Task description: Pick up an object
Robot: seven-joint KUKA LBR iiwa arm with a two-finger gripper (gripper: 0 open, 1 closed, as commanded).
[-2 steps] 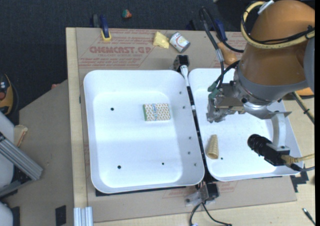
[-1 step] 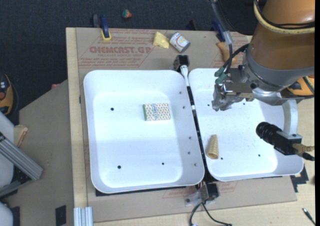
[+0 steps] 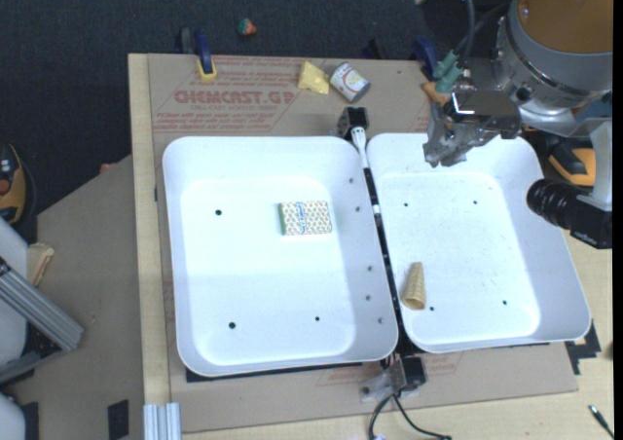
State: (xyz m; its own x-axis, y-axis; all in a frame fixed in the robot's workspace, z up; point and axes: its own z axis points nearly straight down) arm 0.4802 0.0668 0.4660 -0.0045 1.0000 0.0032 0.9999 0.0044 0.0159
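A small green and white patterned pad (image 3: 306,218) lies flat in the left bin (image 3: 195,263), a little above its middle. A tan cone-shaped piece (image 3: 416,285) lies in the right bin (image 3: 526,263) near its left wall. My gripper (image 3: 444,154) hangs over the far left corner of the right bin, well above and apart from the cone. I see nothing between its fingers.
On the brown board behind the bins lie a yellow scrap (image 3: 313,79) and a small white block (image 3: 349,82). Blue clamps (image 3: 203,51) hold the board's far edge. A black clip (image 3: 354,123) sits at the top of the seam between the bins.
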